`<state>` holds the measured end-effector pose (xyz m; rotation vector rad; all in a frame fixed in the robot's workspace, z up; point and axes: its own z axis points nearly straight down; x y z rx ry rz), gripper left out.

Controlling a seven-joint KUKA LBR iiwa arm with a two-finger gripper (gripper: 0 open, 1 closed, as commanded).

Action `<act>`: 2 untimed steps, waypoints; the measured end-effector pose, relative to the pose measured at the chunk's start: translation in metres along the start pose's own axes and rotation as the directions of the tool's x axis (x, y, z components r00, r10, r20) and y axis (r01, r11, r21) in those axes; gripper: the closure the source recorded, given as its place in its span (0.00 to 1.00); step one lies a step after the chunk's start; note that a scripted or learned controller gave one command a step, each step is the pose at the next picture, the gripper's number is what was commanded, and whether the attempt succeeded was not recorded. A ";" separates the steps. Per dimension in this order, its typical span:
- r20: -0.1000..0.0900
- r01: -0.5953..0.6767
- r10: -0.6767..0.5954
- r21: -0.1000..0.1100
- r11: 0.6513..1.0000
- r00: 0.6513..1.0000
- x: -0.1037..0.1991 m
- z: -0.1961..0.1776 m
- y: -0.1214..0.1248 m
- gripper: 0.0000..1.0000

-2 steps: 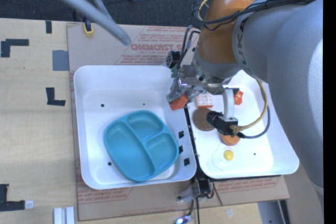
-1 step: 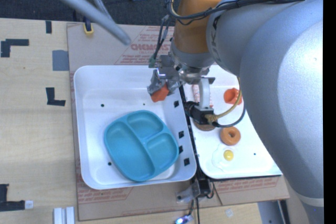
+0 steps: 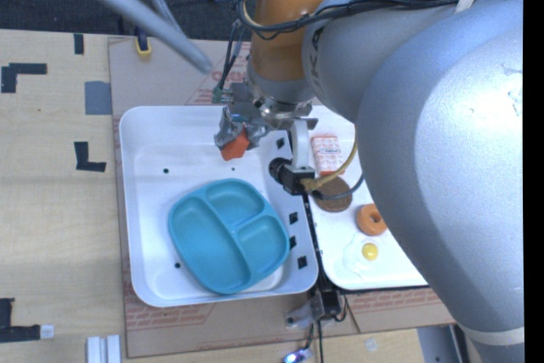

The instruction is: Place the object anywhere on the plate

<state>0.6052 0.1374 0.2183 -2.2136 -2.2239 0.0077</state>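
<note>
In the left bin point(image 3: 140, 183), the blue divided plate point(image 3: 228, 234) lies near the front. Above the plate's far edge, my pincer point(image 3: 231, 138) grips an orange object point(image 3: 235, 146), held clear. In the right bin point(image 3: 399, 272): donut point(image 3: 371, 220), fried egg point(image 3: 365, 253).

A: Colours? Plate point(image 3: 228, 235) first.
B: Solid light blue, no pattern. Sits in the left bin point(image 3: 140, 183), plain white.
A: The object at the gripper point(image 3: 231, 134)?
B: Orange-red piece point(image 3: 235, 146). The gripper is dark grey metal.
A: Arm point(image 3: 425, 98)?
B: Grey, with an orange band point(image 3: 289, 0) above the wrist. Black cables over it.
A: Right bin point(image 3: 382, 275)?
B: White too. Inside: tan-orange ring point(image 3: 371, 220), brown disc point(image 3: 333, 198), white shape with yellow centre point(image 3: 365, 254), red-and-white printed packet point(image 3: 325, 152).
A: Bench point(image 3: 51, 225)?
B: Light wood grain, black and grey marks.
</note>
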 end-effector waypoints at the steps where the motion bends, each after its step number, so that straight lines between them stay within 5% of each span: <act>1: 0.002 -0.003 0.003 0.000 1.000 1.000 0.014 -0.001 -0.004 1.00; 2: 0.003 -0.003 0.003 0.000 1.000 1.000 0.013 -0.001 -0.004 0.00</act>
